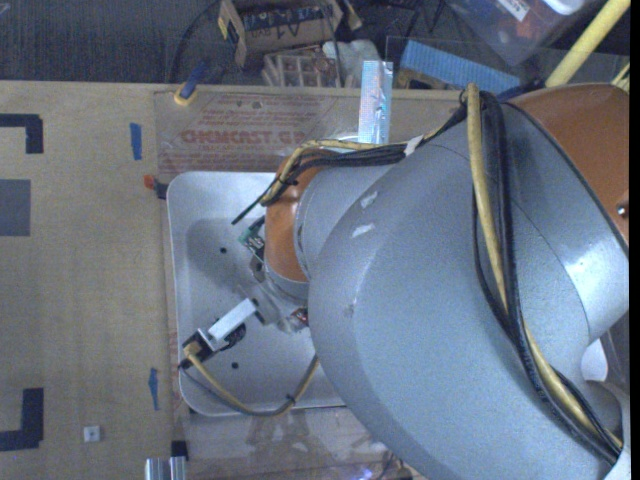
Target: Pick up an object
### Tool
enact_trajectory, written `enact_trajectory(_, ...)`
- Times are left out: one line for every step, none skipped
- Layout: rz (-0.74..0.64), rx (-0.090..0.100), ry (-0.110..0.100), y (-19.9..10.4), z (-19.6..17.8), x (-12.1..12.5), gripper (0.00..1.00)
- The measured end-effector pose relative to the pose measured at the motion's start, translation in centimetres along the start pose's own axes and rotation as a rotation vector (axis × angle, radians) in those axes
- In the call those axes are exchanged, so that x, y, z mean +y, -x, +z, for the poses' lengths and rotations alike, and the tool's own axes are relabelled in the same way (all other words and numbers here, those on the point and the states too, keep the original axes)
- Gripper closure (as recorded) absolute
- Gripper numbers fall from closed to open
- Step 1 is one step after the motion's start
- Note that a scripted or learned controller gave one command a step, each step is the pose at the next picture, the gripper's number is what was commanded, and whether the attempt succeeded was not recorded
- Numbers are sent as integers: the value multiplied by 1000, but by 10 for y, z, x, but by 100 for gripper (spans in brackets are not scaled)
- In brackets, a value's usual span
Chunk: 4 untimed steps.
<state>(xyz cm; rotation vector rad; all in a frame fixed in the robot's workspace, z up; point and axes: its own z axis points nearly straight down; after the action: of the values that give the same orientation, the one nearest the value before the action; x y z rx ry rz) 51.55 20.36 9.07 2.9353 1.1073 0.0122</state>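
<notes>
As my big grey arm [450, 298] reaches in from the right, closest to the lens, it bends steeply down | orange band [280, 233] above my wrist | pincer [278, 306] over the white bin [195, 218], grip state: cannot tell | object's place: cannot tell

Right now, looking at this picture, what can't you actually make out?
1. Camera view, white bin: the grey arm covers its right part, so whatever lies there is hidden.
2. Camera view, dark specks on the bin floor: too small to tell whether they are objects or marks.
3. Camera view, pale square on the bench, bottom left: too small to identify.
</notes>
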Motion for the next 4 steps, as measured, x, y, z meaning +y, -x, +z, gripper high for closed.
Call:
enact_trajectory(12, 4, -1, -54, 0, 19, 100)
enact_trajectory(101, -6, -20, -19, 1, 47, 100)
enact_trajectory(97, -7, -21, -20, -9, 46, 100)
enact_trajectory(-118, -57, -77, -54, 7, 61, 100)
